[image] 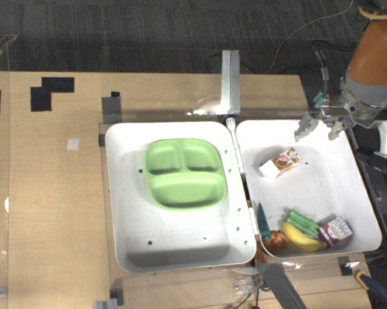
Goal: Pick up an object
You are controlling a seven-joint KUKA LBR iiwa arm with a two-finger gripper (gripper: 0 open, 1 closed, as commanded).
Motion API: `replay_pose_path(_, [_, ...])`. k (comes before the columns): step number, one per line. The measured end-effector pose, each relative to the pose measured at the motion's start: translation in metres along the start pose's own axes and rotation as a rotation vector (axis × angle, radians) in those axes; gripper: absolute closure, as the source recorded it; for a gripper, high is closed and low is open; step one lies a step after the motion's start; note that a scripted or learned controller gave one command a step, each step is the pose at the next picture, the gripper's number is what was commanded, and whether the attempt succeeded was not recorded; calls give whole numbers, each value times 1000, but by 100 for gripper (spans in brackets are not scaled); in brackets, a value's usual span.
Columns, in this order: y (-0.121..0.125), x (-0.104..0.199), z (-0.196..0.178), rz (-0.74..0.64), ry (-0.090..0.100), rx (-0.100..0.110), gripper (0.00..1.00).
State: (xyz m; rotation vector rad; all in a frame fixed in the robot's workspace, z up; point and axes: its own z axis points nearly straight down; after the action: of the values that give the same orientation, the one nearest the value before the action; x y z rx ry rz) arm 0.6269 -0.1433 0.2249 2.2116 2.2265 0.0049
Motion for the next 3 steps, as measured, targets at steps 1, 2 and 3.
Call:
replay_pose_path(1, [-69, 33, 67, 8, 1, 3, 0])
replay_pose_path(2, [-2, 43, 97, 10, 0, -2, 0])
replay_pose_path(3, [-80, 51, 94, 59, 1, 1, 0])
